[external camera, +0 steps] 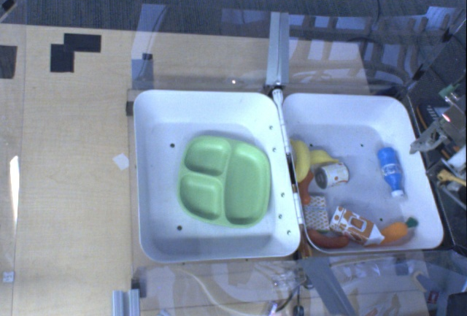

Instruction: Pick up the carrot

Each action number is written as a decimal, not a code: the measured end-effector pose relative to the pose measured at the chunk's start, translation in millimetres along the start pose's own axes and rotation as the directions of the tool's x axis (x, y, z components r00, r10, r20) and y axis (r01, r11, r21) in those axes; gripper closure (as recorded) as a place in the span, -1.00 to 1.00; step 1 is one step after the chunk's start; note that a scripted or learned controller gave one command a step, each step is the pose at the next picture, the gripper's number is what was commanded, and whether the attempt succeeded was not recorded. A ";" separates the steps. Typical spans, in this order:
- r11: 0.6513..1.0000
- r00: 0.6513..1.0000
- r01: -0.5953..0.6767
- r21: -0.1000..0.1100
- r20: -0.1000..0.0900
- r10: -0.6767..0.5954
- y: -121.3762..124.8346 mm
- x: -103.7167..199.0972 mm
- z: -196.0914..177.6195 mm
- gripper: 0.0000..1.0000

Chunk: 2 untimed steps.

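Note:
The carrot, orange with a small green top, lies along the near wall of the right bin, toward its near right corner. Its left end touches a small brown and white carton. No arm reaches over either bin.
The right bin also holds a blue bottle, a small can, a banana, a red item at the near wall and a patterned packet. A green divided plate sits in the left bin. Machine parts stand at the right edge.

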<state>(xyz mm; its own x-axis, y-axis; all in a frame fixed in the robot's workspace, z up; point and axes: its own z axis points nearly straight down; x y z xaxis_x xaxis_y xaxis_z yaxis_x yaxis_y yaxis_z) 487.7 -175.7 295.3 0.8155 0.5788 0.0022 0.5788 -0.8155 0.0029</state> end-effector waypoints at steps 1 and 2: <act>0.955 0.955 -0.297 -0.001 0.000 0.297 24.8 -17.2 -104.9 -1.00; 0.926 0.926 -0.378 0.002 0.003 0.378 -24.5 29.8 13.2 -1.00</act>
<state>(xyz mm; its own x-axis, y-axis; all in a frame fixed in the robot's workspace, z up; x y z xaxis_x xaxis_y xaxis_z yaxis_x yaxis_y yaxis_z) 497.9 -138.5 282.2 0.9736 0.2281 0.0004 0.2281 -0.9736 -0.0006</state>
